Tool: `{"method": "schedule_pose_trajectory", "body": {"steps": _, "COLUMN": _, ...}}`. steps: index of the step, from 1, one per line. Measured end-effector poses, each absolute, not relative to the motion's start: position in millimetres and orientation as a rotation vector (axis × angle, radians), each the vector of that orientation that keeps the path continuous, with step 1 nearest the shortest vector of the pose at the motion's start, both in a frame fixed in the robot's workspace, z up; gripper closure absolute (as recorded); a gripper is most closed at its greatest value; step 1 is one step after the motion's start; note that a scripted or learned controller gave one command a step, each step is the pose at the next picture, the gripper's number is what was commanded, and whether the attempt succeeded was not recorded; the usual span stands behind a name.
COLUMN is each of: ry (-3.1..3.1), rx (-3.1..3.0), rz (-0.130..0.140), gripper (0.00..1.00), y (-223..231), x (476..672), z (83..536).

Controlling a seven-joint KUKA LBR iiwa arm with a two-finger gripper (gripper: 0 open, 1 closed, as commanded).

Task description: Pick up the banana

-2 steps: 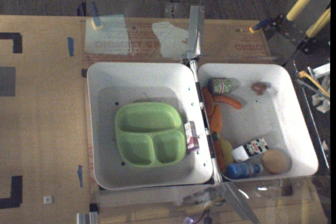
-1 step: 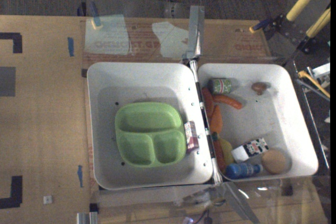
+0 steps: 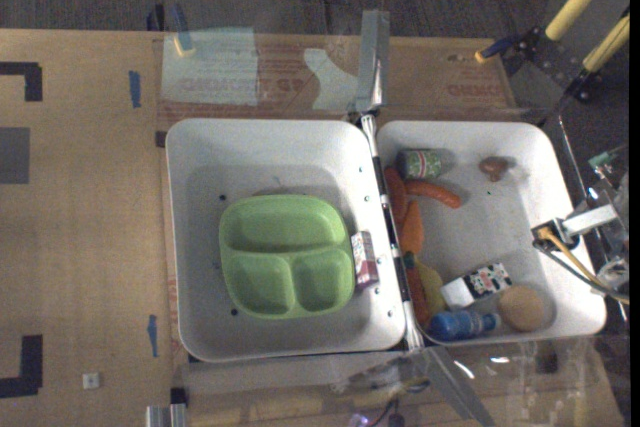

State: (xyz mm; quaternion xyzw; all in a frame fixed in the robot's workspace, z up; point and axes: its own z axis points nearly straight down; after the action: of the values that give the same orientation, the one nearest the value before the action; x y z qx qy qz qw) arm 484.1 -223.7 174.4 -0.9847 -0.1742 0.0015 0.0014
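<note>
The left bin [image 3: 190, 215] holds a green divided plate [image 3: 287, 254], with a small dark packet [image 3: 364, 260] just beside the plate's right edge; the right bin [image 3: 520, 140] carries, along its left wall, a green can [image 3: 424, 162], a red-orange chilli-like piece [image 3: 432, 194], an orange carrot-like piece [image 3: 411, 227] and the yellow banana [image 3: 431, 287]; beside the banana lie a white bottle [image 3: 477, 282], a blue bottle [image 3: 462, 324] and a tan round item [image 3: 526, 307]; the gripper [image 3: 590, 220] sits at the far right edge, well apart from the banana, and how far it is open cannot be told.
</note>
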Motion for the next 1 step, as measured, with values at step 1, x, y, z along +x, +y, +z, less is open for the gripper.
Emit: {"method": "schedule_pose_trajectory", "body": {"steps": 1, "ry": -0.321, "rx": -3.124, "rz": 0.003, "gripper": 0.0, "y": -222.1, "x": 528.0, "z": 234.7}}
